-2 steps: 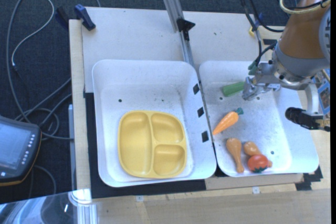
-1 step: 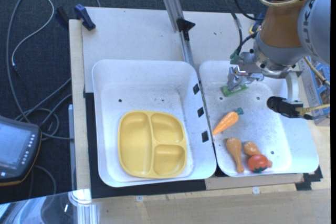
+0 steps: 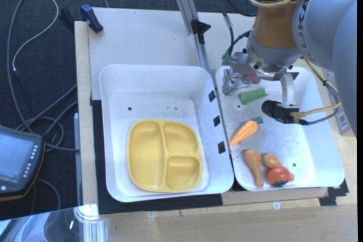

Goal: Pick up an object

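Metal claw (image 3: 231, 83) is seen lowered at the far left of the right bin (image 3: 326, 164), just beside a green block (image 3: 252, 95); whether it is apart or together cannot be told. Nearer lie a carrot (image 3: 245, 132), a drumstick (image 3: 254, 166) and a tomato (image 3: 279, 176). A yellow tray (image 3: 165, 155) is held in the left bin (image 3: 113, 93).

Two bins side by side on the bench (image 3: 142, 25). Left bin (image 3: 113, 99): tray (image 3: 165, 155) in its near half. Right bin (image 3: 323, 150): block (image 3: 252, 94) at the far end under the gripper (image 3: 231, 83), carrot (image 3: 245, 132) mid-bin near the left wall, drumstick (image 3: 254, 166) nearer, tomato (image 3: 278, 175) right of the drumstick.
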